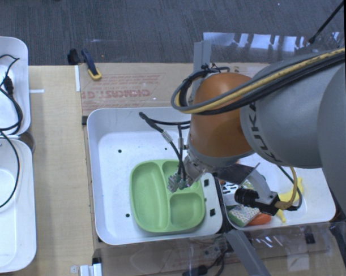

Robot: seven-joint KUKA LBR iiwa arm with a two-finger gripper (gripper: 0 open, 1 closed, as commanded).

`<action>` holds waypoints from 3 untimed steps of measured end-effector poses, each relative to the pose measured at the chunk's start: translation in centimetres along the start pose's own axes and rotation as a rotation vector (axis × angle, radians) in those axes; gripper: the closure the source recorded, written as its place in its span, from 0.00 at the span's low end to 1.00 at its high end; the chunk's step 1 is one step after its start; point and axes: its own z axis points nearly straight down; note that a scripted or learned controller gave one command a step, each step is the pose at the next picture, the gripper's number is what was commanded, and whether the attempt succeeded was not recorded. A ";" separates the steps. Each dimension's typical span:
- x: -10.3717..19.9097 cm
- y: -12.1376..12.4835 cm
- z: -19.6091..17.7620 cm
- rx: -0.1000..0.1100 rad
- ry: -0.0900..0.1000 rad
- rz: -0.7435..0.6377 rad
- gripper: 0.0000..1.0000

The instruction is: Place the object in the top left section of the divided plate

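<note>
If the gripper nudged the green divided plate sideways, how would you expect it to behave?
The green divided plate looks like light moulded plastic, so it would probably slide across the white bin floor. Its wide, flat shape makes tipping unlikely. It seems rigid, not floppy.

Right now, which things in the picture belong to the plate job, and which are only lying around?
For the job:
- green divided plate in the left bin
- gripper, over the plate's ridges

Lying about:
- mixed objects in the right bin, partly hidden by the arm
- blue-and-yellow tool on the bench
- black cables at the far left
</note>
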 end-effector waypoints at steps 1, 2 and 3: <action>-5.3 -4.2 -11.3 -0.001 -0.002 -0.183 1.00; -9.4 -6.0 -8.6 0.002 0.001 -0.048 1.00; -9.7 -3.9 -12.0 0.001 -0.001 0.089 1.00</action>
